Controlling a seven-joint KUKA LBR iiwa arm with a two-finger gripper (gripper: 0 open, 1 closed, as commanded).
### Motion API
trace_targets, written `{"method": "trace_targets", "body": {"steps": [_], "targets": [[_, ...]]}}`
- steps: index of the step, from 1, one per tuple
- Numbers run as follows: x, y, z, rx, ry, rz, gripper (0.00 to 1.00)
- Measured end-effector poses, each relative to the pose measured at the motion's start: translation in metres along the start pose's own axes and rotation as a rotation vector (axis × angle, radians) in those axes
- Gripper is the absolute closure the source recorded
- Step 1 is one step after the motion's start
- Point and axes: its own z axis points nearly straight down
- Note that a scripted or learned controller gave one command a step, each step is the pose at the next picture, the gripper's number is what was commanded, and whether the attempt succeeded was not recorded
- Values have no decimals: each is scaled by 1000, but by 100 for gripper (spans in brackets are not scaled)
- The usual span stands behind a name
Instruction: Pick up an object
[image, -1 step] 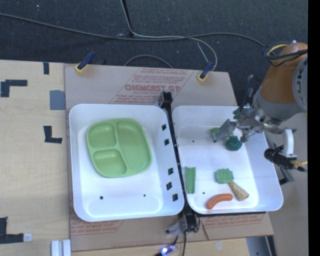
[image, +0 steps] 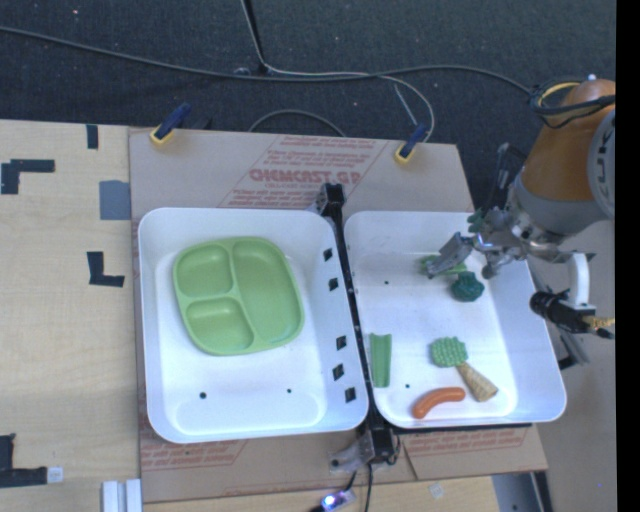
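My gripper (image: 463, 267) hangs over the upper right part of the right bin (image: 400, 250), and it is open, with its fingers spread apart. A small dark green lumpy toy (image: 467, 290) lies on the bin floor just in front of the fingertips; I cannot see it clamped between them. Lower in the same bin lie a light green scoop on a tan cone (image: 462, 365), an orange sausage (image: 438, 401) and a flat green strip (image: 380, 359) close to the left wall.
The left bin (image: 160, 330) holds a green divided plate (image: 238, 296). A black divider with clips (image: 345, 300) runs between the bins. Cables cross the dark floor behind the bench. The arm's orange band (image: 565, 165) stands at the right.
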Motion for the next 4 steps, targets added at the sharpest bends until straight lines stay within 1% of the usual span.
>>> {"method": "trace_targets", "body": {"steps": [1, 2, 3, 4], "targets": [[-1, 3, 45, 4, -1, 1, 0], [2, -4, 91, 5, 0, 1, 0], [2, -4, 120, -1, -2, 0, 0], [2, -3, 108, -4, -3, -1, 100]]}}
